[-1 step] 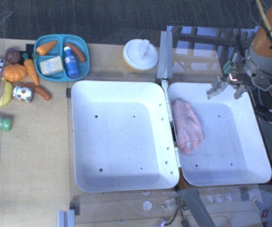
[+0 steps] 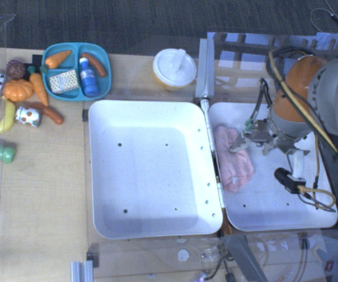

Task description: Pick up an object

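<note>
A soft pink object (image 2: 232, 158), like a crumpled cloth or plush, lies along the left side of the right bin (image 2: 274, 213). My gripper (image 2: 243, 143) reaches in from the right and sits low at the pink object's upper right edge, its metal fingertips touching or just over the fabric. The view does not let me tell whether anything is held between them. The grey arm with its orange band (image 2: 301, 78) rises behind the gripper.
The left bin (image 2: 151, 216) stands beside the right one. Outside the bins, a white lidded cup (image 2: 175, 67) sits at the back, and a blue divided plate (image 2: 77, 72) with toy food and several loose toys occupies the bench's left.
</note>
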You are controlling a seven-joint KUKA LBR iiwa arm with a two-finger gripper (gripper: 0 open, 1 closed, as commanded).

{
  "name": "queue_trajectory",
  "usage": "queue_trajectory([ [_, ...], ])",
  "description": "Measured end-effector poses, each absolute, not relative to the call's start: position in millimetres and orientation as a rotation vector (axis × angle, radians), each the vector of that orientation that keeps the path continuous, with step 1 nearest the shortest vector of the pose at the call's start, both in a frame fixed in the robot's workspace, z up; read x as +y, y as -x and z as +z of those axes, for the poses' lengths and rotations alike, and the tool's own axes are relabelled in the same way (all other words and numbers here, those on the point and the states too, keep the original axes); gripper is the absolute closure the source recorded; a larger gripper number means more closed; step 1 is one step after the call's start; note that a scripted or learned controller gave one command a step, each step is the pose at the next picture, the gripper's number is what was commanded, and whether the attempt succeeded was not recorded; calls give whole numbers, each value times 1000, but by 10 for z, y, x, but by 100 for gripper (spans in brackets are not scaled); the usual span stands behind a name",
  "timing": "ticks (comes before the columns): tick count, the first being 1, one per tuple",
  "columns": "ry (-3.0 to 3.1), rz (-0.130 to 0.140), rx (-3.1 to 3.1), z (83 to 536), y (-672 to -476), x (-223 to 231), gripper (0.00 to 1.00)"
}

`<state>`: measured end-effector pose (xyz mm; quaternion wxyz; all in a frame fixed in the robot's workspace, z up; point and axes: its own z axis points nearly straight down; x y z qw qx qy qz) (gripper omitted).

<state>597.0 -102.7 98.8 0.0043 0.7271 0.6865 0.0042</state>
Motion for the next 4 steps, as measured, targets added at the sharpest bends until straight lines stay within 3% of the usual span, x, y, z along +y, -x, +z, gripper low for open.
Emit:
queue_trajectory([
  [1, -2168, 18, 2252, 935, -6139, -961, 0],
  [2, -2034, 21, 2368, 938, -5927, -885, 0],
  [4, -1890, 21, 2485, 932, -5269, -996, 0],
])
